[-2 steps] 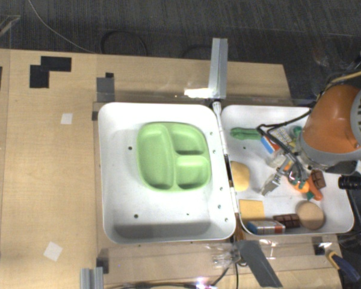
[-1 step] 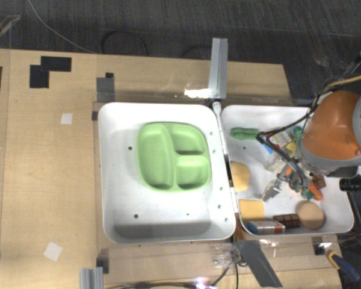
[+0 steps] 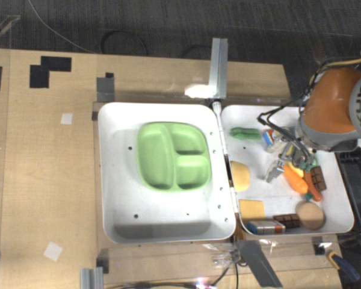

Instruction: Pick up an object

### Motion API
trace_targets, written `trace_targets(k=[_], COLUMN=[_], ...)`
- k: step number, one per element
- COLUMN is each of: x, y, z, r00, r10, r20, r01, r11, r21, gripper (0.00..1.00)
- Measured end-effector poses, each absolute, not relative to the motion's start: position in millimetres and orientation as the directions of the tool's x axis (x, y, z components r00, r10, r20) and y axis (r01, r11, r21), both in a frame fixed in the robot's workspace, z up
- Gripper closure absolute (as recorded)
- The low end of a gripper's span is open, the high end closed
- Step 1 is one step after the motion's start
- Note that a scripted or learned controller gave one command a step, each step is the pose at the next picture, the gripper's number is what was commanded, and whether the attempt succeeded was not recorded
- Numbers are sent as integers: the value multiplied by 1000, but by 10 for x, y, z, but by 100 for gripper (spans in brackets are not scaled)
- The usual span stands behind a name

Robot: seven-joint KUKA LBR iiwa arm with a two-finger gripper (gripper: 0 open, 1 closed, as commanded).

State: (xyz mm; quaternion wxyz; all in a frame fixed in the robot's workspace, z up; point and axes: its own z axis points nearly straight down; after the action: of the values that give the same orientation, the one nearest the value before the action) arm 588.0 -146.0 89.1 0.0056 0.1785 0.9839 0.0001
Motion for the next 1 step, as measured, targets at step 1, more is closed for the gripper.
trace_targets(k=[1], x=[5924], y=[-1454], z=[1022], r00=[-938], r10=[346], r20=[-23], r01=[346], r11=[938], r21=[4], gripper=[100])
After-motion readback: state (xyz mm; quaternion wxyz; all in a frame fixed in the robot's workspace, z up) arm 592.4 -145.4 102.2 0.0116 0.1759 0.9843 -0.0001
